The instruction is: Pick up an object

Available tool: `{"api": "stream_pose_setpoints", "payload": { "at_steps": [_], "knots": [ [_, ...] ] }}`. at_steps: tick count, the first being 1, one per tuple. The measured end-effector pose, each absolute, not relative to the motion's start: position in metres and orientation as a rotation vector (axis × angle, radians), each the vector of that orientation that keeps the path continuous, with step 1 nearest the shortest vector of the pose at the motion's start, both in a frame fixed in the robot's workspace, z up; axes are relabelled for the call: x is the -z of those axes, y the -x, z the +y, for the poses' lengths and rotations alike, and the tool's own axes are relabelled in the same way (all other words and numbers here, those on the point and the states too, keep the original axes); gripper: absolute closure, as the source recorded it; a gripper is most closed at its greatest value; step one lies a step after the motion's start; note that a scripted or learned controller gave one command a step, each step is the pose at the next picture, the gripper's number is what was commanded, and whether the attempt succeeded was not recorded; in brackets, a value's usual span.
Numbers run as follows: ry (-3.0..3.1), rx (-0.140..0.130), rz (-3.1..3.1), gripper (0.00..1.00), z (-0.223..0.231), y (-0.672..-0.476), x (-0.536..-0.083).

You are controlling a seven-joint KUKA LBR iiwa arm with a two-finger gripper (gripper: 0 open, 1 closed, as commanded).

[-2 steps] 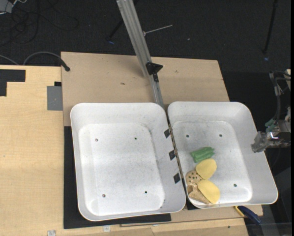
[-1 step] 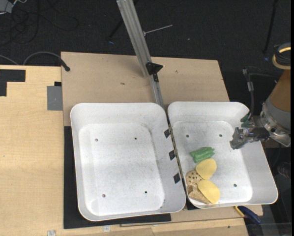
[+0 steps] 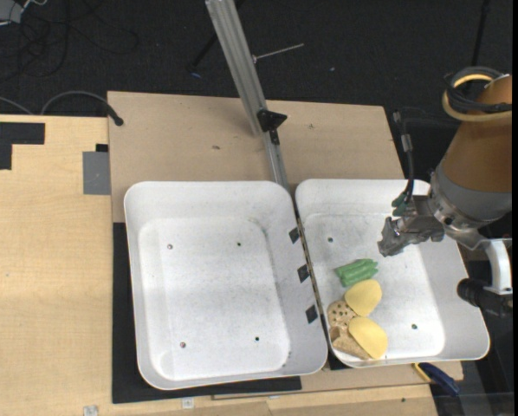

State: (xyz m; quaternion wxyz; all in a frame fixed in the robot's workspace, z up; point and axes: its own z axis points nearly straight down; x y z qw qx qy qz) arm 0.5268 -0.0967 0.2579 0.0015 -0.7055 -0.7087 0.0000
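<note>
A: Where's the arm (image 3: 475, 159)?
B: In from the right, its gripper (image 3: 392, 240) low over the right bin (image 3: 432, 336). Whether it's open or closed, I cannot tell.
A: Objects?
B: One green piece (image 3: 357, 272), two yellow pieces (image 3: 364, 297), one tan disc (image 3: 338, 315), clustered at the bin's near-left corner.
A: Free space?
B: The left bin (image 3: 155, 199).

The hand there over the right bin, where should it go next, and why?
Probably a short move down and toward the left, onto the green object. The hand sits above the right bin floor, holding nothing visible, and the green piece lies nearest, clear of the two yellow pieces beyond.
</note>
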Motion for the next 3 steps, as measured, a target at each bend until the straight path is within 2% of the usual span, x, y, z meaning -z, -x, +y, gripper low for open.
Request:
{"api": "stream_pose_setpoints", "payload": {
  "at_steps": [2, 3],
  "knots": [
    [2.215, 0.000, -2.224, 1.00, -0.001, -0.562, -0.264],
    [2.215, -0.002, -2.224, 1.00, 0.053, -0.581, -0.245]
  ]
}}
